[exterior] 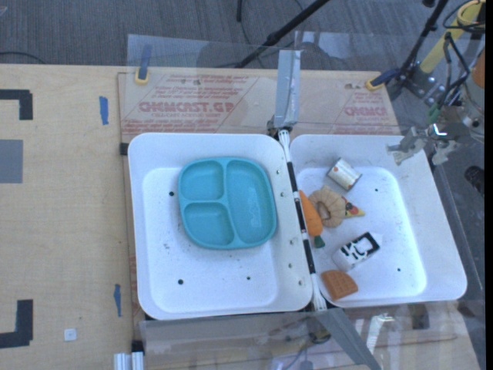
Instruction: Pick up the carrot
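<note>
Orange carrot (pixel 310 214) lies by the right bin's (pixel 431 230) left wall; wooden bench (pixel 62 230) beneath; jaws' state unclear.

We are looking down on a pale wooden surface (pixel 62 230), two shallow white bins sitting side by side on it, left bin (pixel 154 284) touching right bin (pixel 431 276), a clear plastic sheet (pixel 200 106) lying behind them, blue tape strips (pixel 103 109) sticking to the wood.

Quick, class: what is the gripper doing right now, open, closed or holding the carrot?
Gripper: cannot be told; it sits at the right bin's far right corner, apart from the carrot, which lies by the left wall.
</note>
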